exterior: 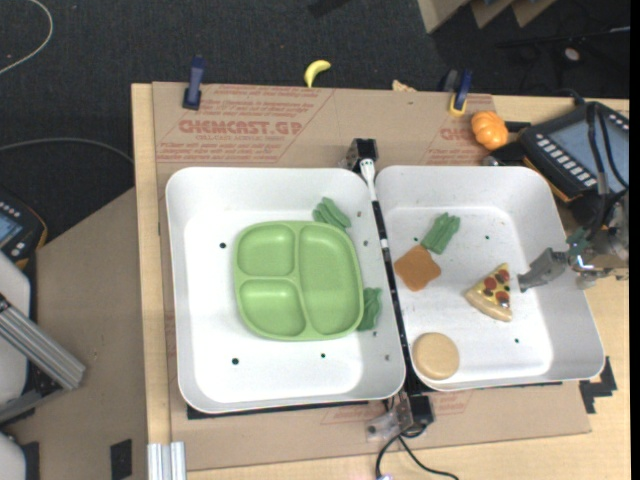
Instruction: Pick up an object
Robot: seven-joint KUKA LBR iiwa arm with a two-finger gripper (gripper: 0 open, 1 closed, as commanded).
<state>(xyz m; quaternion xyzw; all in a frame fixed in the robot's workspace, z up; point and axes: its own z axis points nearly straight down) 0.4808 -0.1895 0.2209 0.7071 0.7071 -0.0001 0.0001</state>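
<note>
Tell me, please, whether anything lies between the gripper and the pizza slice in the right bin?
Nothing visible does. The gripper sits at the right bin's right side, and the pizza slice lies just to its left on bare white floor. The carrot-like toy and round cookie lie farther left, off that line.

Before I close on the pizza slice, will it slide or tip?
The pizza slice lies flat on the smooth floor of the right bin, so tipping seems unlikely; sliding seems likelier. It looks like a rigid toy, probably light. The claw sits just right of it.
</note>
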